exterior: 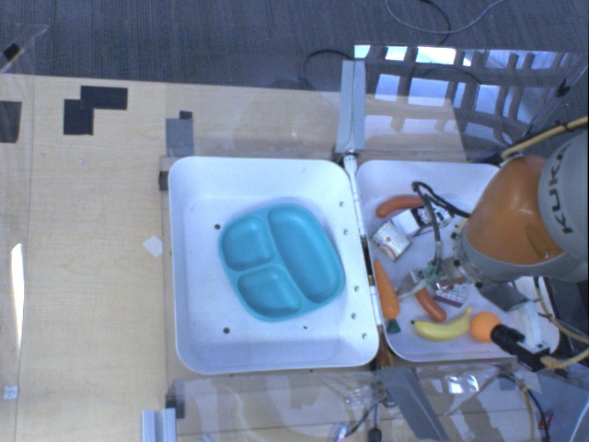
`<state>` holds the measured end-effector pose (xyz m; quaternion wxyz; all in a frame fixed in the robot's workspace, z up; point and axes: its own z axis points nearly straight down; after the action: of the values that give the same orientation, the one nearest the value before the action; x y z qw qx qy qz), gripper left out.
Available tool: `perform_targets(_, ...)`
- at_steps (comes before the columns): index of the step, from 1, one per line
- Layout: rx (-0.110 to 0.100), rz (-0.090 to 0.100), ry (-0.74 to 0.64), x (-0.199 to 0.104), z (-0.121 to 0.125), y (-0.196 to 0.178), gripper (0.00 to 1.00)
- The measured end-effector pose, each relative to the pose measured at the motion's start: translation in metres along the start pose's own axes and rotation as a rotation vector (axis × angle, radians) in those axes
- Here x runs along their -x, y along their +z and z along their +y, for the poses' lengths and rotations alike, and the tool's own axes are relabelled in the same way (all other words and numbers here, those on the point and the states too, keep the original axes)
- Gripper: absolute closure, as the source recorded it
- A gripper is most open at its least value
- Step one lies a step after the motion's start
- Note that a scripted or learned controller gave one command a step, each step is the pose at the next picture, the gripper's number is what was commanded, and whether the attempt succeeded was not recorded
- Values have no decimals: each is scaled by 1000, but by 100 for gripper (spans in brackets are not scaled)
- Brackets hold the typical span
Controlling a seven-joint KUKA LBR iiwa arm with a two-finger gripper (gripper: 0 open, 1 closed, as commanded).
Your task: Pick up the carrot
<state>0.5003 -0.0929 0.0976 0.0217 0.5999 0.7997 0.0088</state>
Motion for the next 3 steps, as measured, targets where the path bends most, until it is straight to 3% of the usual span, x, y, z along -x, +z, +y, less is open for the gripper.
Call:
perform_targets(1,-14,10,-115,49,-19,4,0)
perform_targets(3,-15,19,-418,104,-35,6,0)
